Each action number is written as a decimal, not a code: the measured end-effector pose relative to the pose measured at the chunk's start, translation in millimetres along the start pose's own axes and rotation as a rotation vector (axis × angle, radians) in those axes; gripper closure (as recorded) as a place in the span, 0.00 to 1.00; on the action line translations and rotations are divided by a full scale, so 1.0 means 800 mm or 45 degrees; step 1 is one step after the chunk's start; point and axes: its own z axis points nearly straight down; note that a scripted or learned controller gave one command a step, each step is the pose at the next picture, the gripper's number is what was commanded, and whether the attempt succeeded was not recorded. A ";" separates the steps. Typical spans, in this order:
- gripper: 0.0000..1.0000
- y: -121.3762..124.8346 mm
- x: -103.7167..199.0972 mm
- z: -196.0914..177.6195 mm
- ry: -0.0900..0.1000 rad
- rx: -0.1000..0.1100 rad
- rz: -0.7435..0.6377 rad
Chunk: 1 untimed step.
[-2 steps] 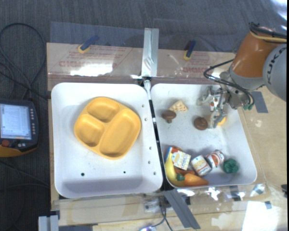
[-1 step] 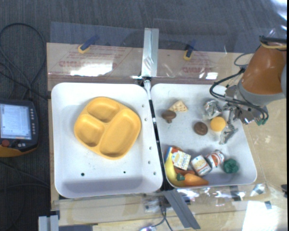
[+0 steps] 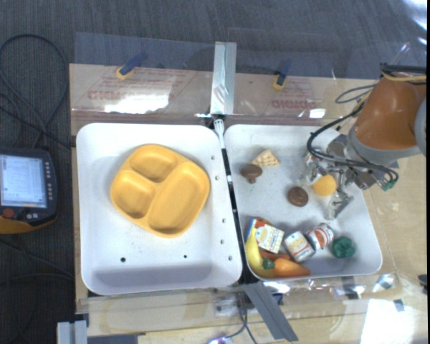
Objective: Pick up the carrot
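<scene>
Gripper [image 3: 328,186] sits over the right bin [image 3: 365,213], fingers spread w/ a small yellow-orange round item [image 3: 325,185] between them; can't tell if it's actually pinched. That's not the target. Carrot [image 3: 289,267] lies well below-left of the gripper, at the bin's front edge, touching a banana [image 3: 251,252] & just under small cartons [image 3: 271,238]. Best approach, imo: move clear of the yellow item first, go over the carrot, turn the fingers across its narrow width, come straight down. Tight spot: neighbours crowd it, so keep the fingers off the banana & cartons or it'll snag two things.
</scene>
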 end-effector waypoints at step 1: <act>0.00 -0.012 -0.018 0.001 -0.001 0.000 -0.396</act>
